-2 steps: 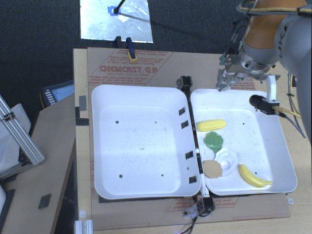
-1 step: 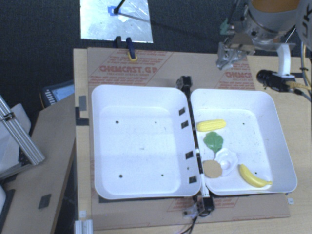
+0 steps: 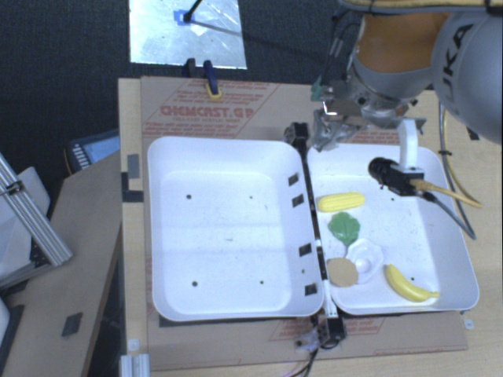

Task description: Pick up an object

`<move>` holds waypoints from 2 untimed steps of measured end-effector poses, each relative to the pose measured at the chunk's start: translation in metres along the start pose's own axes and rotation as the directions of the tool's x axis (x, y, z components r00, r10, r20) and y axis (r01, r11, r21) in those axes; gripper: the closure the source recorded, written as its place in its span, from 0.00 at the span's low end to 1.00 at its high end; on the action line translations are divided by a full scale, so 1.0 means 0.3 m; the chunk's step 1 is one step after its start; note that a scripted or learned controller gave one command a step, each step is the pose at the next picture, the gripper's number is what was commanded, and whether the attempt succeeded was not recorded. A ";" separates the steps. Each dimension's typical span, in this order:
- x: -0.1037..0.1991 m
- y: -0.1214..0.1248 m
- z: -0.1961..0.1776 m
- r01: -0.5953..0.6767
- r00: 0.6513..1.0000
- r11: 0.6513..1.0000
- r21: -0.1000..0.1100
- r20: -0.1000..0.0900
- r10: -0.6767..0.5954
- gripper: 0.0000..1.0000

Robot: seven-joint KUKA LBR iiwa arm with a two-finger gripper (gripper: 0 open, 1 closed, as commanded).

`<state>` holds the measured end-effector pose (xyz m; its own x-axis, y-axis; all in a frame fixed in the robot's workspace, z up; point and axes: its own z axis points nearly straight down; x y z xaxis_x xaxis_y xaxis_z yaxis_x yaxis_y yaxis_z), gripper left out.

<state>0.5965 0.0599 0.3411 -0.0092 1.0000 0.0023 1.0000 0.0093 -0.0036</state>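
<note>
No object is lifted yet: the gripper (image 3: 328,136), its open-or-closed state untellable, is held over the upper-left corner of the right bin (image 3: 397,230).

Left bin (image 3: 228,234): broad bare floor, centre-left of frame, open from above. Right bin (image 3: 397,230): left side crowded. Corn cob (image 3: 340,203), green leaf piece (image 3: 344,226), clear plastic piece (image 3: 366,255) and tan disc (image 3: 343,272) stacked close beside shared rim. Banana (image 3: 409,283) near lower right corner. Bare floor between corn cob and banana, toward right wall. Arm (image 3: 416,30) covers upper right of frame; gripper (image 3: 324,138) over right bin's upper left corner. Black clips (image 3: 298,201) along shared rim.
</note>
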 end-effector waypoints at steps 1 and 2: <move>0.048 -0.339 -0.170 -0.002 1.000 1.000 -0.009 -0.001 0.002 1.00; 0.191 -0.351 -0.522 -0.001 1.000 1.000 -0.018 -0.003 0.001 1.00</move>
<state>0.4913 0.1158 0.4981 -0.0086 0.9999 0.0051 0.9999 0.0086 0.0146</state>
